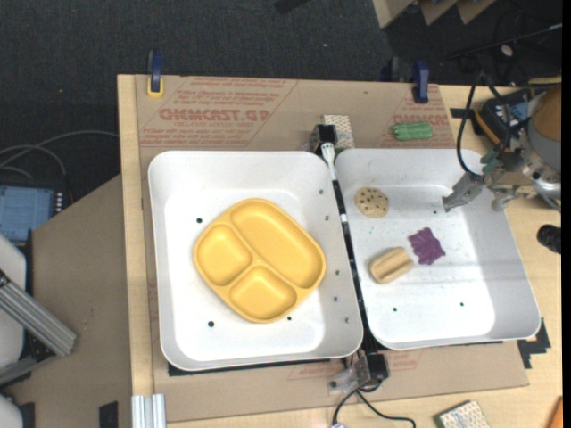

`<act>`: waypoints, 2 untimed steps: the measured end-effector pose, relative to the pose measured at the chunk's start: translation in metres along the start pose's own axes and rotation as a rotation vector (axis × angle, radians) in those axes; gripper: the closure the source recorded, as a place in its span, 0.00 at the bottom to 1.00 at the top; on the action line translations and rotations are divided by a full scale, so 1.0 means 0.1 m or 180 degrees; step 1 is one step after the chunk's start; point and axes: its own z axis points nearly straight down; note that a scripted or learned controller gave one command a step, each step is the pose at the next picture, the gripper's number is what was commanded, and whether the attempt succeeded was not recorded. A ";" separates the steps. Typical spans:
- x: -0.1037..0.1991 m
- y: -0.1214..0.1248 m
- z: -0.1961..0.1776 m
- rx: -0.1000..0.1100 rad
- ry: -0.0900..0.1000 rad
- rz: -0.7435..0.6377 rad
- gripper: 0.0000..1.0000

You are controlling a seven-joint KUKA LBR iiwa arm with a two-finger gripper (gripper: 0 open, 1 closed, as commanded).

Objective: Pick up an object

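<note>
Three small objects lie in the right bin (500, 319): a round speckled cookie (372, 201) near its back left, a purple crumpled piece (426, 245) in the middle, and a tan bread-like roll (391, 265) just left of it. My gripper (473, 201) hangs over the bin's back right part, right of the cookie and behind the purple piece. Its fingers (457, 195) are spread open with nothing between them.
A yellow three-compartment plate (258, 258) lies in the left bin (169, 203). A green object (412, 132) rests on the cardboard behind the right bin. Blue clamps (155, 71) (420, 82) stand at the board's back edge. Cables and the arm crowd the right side.
</note>
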 end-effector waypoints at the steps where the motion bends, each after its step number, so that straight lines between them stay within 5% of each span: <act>1: 0.29 -0.06 1.16 0.0017 0.0006 -0.0006 0.00; 2: 0.26 -0.03 0.99 -0.0015 -0.0008 0.0001 1.00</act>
